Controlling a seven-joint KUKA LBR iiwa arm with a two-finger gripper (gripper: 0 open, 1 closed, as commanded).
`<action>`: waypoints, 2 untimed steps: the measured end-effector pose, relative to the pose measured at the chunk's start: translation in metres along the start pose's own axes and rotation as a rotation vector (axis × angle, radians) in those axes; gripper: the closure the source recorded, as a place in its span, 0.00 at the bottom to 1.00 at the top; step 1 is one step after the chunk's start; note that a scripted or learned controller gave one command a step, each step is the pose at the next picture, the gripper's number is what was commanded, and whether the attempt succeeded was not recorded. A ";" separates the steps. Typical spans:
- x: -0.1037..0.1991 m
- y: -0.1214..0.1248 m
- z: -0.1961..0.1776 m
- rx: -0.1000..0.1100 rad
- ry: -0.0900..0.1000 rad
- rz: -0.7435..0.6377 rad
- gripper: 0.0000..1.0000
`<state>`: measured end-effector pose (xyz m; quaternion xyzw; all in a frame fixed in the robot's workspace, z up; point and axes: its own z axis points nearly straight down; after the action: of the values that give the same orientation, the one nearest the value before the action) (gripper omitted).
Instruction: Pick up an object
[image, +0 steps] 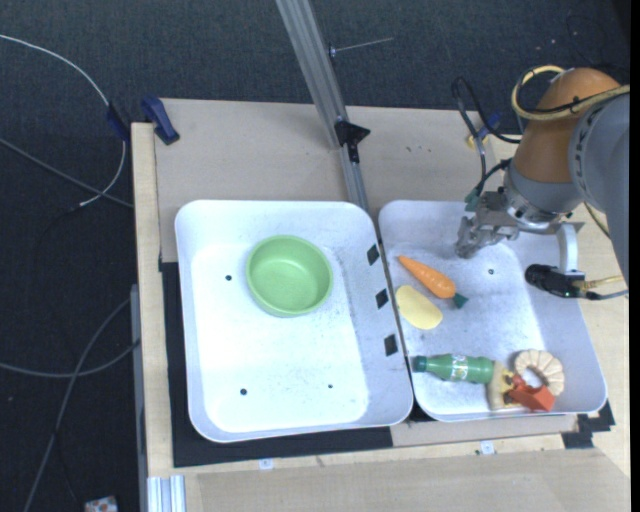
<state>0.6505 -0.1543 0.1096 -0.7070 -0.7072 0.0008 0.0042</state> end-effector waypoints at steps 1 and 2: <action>0.000 0.001 -0.046 -0.016 -0.006 0.000 1.00; 0.000 0.002 -0.092 -0.015 -0.005 0.000 1.00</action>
<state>0.6531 -0.1550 0.2017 -0.7069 -0.7073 -0.0027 -0.0030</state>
